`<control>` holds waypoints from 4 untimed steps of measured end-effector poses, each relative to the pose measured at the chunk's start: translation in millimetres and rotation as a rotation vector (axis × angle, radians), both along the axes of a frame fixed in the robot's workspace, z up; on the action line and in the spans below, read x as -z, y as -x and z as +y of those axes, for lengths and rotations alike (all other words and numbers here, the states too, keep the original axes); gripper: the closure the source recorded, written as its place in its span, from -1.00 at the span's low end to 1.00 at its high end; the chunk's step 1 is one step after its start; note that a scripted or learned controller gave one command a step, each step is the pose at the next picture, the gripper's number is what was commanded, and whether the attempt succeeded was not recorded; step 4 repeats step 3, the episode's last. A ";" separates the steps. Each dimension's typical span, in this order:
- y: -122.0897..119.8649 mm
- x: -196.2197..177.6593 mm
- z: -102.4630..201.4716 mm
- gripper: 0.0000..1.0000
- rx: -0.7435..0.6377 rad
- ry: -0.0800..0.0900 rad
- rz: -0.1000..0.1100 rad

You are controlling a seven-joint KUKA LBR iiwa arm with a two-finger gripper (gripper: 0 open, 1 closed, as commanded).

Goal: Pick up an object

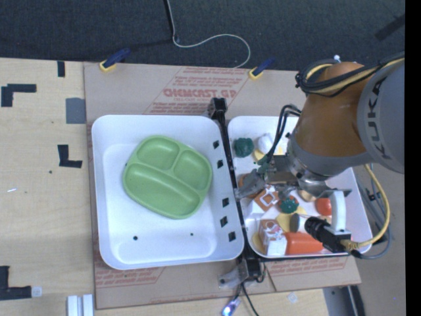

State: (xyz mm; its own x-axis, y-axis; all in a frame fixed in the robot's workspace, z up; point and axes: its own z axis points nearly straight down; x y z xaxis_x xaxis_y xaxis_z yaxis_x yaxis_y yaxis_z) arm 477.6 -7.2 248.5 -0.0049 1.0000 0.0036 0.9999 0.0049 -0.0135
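The left bin (105, 196) offered the most room: 1 green plate (168, 175) lay in its upper middle, and bare white floor ran below it and along the left wall. The right bin (360, 210) was crowded, small toys (279, 222) lying close together with little gap between them. The arm (335, 120) hung over that bin's middle and right, blocking approach from above there.

Even, soft overhead light; slightly blurry, faint shadows, mild glare.
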 end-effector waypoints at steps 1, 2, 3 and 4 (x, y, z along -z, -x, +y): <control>-5.3 -12.0 -3.2 1.00 0.002 0.003 -0.009; -6.7 -123.8 77.6 1.00 -0.007 0.000 -0.023; -6.0 -160.1 95.3 1.00 0.001 0.003 -0.015; -6.0 -160.1 95.3 1.00 0.001 0.003 -0.015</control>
